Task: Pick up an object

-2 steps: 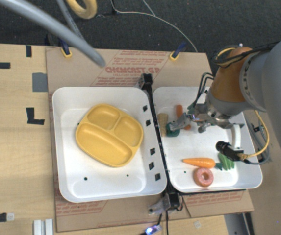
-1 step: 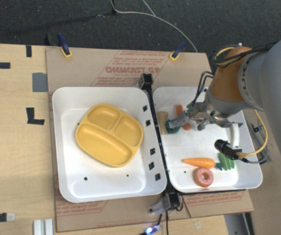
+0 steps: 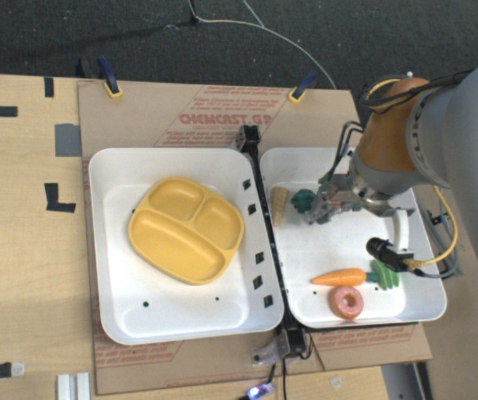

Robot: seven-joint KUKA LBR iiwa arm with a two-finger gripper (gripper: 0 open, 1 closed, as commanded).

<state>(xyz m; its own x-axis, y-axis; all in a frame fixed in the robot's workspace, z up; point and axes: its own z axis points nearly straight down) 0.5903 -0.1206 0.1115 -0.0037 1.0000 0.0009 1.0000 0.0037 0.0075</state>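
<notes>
In the right bin [image 3: 414, 307] a small brush-like object lies at the upper left, with a tan head [image 3: 280, 204] and a teal handle [image 3: 304, 198]. My gripper [image 3: 322, 209] is down in this bin, right beside the teal handle on its right and touching or nearly touching it. A toy carrot [image 3: 339, 278] with a green top lies near the bin's front. A pink donut [image 3: 347, 302] sits just below the carrot. The grey arm with its orange band [image 3: 389, 140] comes in from the upper right.
The left bin [image 3: 109, 307] holds a yellow divided plate [image 3: 187, 228]. A black divider strip [image 3: 262, 240] runs between the bins. A black and white cable fitting [image 3: 389, 248] hangs off the arm above the carrot's green top.
</notes>
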